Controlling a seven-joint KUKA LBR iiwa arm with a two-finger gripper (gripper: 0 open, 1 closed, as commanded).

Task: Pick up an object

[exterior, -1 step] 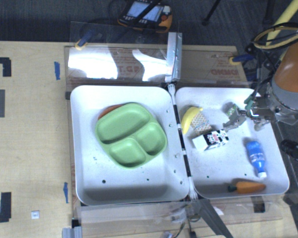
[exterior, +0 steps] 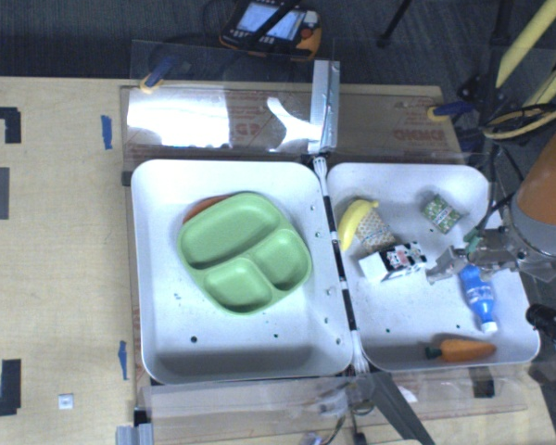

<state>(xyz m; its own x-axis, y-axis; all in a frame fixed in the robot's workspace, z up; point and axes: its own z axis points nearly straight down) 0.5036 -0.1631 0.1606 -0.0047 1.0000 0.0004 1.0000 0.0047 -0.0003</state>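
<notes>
The right bin (exterior: pixel 445 339) holds several small objects. A yellow banana (exterior: pixel 355 219) lies at its left, against a patterned packet (exterior: pixel 378 235). A white and black box (exterior: pixel 396 261) sits near the middle. A small green packet (exterior: pixel 441 212) is at the back. A blue bottle (exterior: pixel 479 300) lies at the right, and an orange carrot (exterior: pixel 463 349) rests along the front wall. My gripper (exterior: pixel 448 265) hangs low over the right bin, between the white box and the blue bottle's top, just right of the box. Nothing shows in its grasp.
The left bin (exterior: pixel 157 332) holds a green divided plate (exterior: pixel 245 251) with something orange-red (exterior: pixel 202 206) under its back edge. The grey arm with its orange band (exterior: pixel 543 193) comes in over the right bin's right rim. A metal divider (exterior: pixel 335 248) separates the bins.
</notes>
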